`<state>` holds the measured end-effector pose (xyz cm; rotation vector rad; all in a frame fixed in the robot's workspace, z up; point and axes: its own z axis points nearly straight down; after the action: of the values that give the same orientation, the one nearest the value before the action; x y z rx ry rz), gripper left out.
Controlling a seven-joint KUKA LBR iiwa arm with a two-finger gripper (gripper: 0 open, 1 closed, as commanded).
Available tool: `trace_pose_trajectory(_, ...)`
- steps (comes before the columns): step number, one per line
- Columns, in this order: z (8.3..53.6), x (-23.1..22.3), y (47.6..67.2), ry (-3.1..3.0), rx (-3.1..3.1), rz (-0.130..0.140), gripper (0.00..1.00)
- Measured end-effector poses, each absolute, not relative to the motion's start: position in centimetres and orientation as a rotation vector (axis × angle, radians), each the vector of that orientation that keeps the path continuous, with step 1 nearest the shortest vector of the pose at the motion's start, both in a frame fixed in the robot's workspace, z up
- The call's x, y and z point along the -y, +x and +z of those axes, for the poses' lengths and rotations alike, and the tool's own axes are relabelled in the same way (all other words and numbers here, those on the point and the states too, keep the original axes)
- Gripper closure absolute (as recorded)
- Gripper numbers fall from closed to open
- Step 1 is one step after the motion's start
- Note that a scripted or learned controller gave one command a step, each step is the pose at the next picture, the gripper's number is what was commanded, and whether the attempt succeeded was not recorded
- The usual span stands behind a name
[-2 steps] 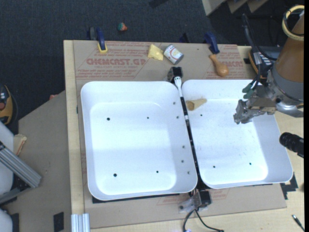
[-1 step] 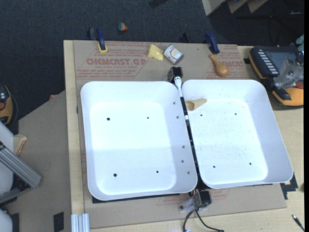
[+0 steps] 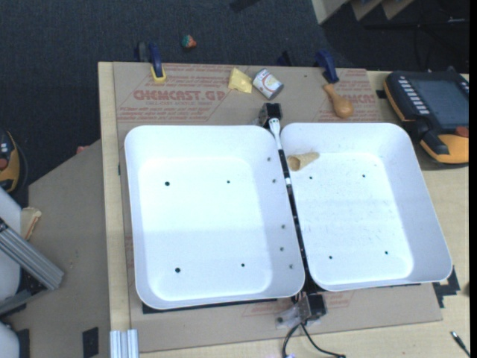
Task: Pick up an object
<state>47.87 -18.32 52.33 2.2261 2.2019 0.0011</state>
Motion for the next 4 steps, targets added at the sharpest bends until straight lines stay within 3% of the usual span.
trace_pose_trajectory(1, 41.8, 9.8, 50.2, 2.22, -2.233, -0.005, 1.0)
trace_pose_trajectory(2, 54.3, 10.8, 47.9, 2.211, -2.211, 0.015, 1.0)
trace_pose_trajectory(3, 37.2, 6.0, 53.4, 2.224, -2.234, -0.012, 1.0)
trace_pose_trajectory(4, 54.4, 3.3, 50.0, 2.208, -2.216, 0.02, 1.0)
